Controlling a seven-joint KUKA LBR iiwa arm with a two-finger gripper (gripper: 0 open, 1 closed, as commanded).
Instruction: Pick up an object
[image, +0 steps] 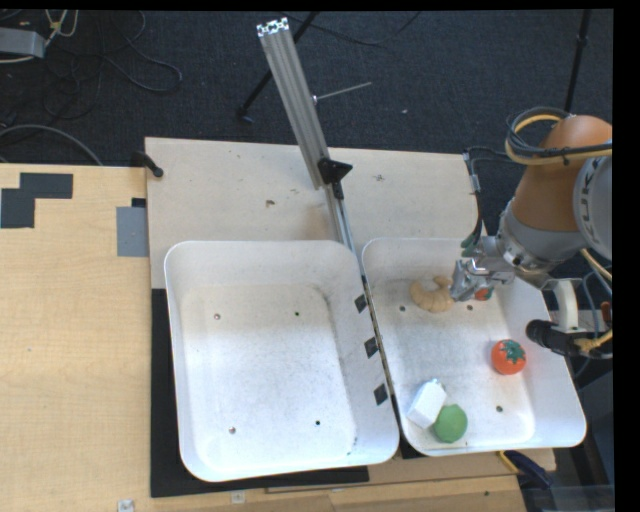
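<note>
The right bin (520, 420) holds a tan, curved object (432, 294) near its far middle. A red tomato-like toy with a green top (508, 356) lies toward the right side. A white block (427, 402) and a green ball (450, 423) sit together near the front edge. My gripper (468, 285) hangs low over the far part of the right bin, just right of the tan object and touching or nearly touching it. Something small and red-orange (484, 293) shows at the gripper's right side.
The left bin (200, 440) sits beside the right one, joined along a divider with black clips (368, 345). A slanted aluminium bar (300, 110) rises behind the bins. The arm's orange band (560, 180) and cables stand at the right edge.
</note>
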